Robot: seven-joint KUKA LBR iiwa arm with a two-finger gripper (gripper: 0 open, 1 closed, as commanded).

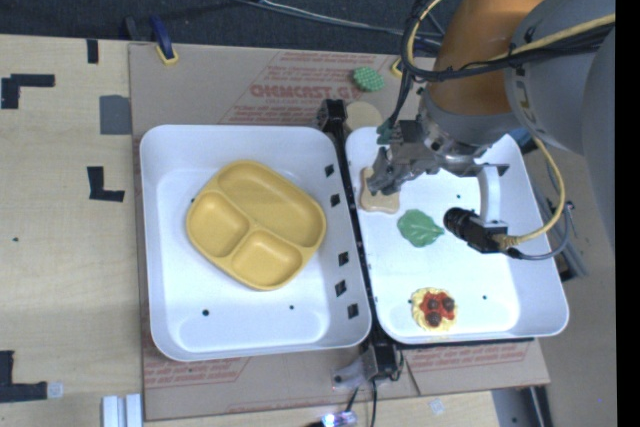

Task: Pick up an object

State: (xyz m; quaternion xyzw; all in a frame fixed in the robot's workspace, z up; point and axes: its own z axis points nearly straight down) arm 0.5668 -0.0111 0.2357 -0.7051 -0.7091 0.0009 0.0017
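Two white bins sit on the worktop, and the tool hangs over a tan toy (grip unclear), so it should drop straight down.

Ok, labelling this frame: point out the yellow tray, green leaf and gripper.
Yellow tray (pixel 256 225): camera view, centre divider.
Green leaf (pixel 420 228): camera view, leaf middle.
Gripper (pixel 381 181): camera view, between fingertips.

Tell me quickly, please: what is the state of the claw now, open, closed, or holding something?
Claw: cannot be told; it sits low over the beige piece in the right bin.
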